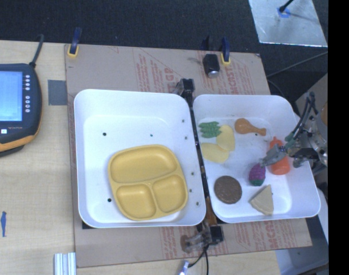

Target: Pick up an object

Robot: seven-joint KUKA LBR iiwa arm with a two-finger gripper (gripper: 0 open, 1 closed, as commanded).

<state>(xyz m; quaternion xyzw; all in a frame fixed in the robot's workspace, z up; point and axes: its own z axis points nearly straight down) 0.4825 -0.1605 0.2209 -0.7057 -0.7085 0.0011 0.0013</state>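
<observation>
Wooden benchtop (26, 211) with a sheet of brown cardboard (163, 67) clamped on top, dark floor behind it. Far left there's a teach pendant (11, 107) with a lit bluish screen, sitting half off the edge of the shot. A small grey patch of tape (57, 92) sits on the cardboard just beside the left bin.

Left bin (94, 113) is white and shallow, and has one thing in it: a yellow divided tray (147, 181), three compartments, sitting toward the front and a bit tilted.

Right bin (249, 103) is touching the left one along the middle seam. Inside, going across: a green leafy toy (209, 129) lying on top of a pale yellow piece (219, 145), then a brown round cookie-looking disc (227, 189) toward the front. Toward the back there's an orange drumstick-shaped toy (249, 127). Then a purple and green piece (256, 175), a tan wedge (262, 200) in the front corner, and an orange-red object (279, 162) near the right wall.

The gripper (277, 154) comes in from the right edge and sits right over that orange-red object, touching or nearly so. Honestly can't tell whether the jaws are spread or pinched, it's too dark and cluttered there, and I can't say it's actually got hold of anything.
</observation>
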